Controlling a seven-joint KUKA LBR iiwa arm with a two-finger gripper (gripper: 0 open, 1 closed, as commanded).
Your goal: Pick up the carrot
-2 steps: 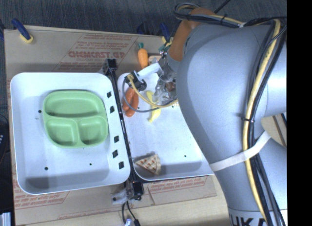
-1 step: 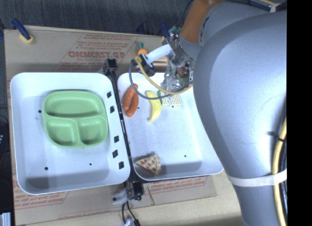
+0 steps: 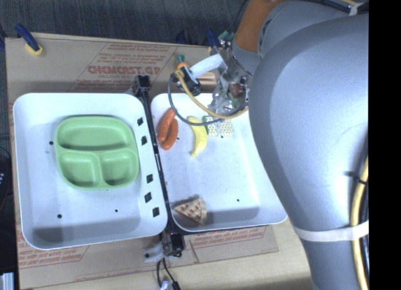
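Red print "CHEMCAST GP" on the brown cardboard sheet (image 3: pixel 94 57) under the bins

The grey arm (image 3: pixel 313 119) reaches in from the right, its tool (image 3: pixel 224 102) pointing down.

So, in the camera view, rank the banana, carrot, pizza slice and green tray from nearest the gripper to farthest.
From the gripper:
1. Banana, just below-left of it.
2. Carrot, by the right bin's left wall.
3. Pizza slice, at that bin's near edge.
4. Green tray, in the left bin.

right bin (image 3: pixel 250 210) partly hidden by arm (image 3: pixel 313 126), end effector (image 3: pixel 224 102) fingers indistinct
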